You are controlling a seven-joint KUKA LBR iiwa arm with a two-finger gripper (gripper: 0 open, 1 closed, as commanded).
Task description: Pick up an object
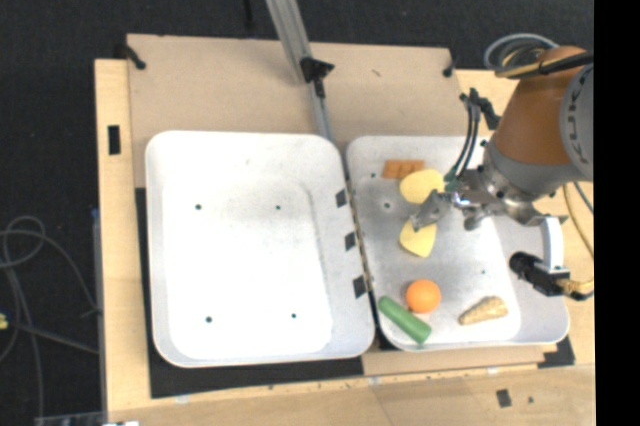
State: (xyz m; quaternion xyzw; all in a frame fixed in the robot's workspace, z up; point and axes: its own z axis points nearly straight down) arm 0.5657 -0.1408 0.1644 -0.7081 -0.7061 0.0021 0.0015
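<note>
The gripper (432,212) hangs between two yellow pieces (420,239) – likely light, slick plastic; finger state cannot be told.

Bright, even overhead light, faint shadows, slightly soft and grainy throughout.

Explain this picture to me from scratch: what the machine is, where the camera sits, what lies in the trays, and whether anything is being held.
The machine is a robot arm, grey with an orange band, reaching in from the right. One camera, fixed above the bench, looks down at a slant. On the bench sit two shallow white bins: the left bin and the right bin. In the right bin lie two yellow pieces, a flat brown piece, an orange ball, a green stick and a tan wedge. The arm's hand hangs between the yellow pieces; whether it grips one, I cannot tell.
</note>
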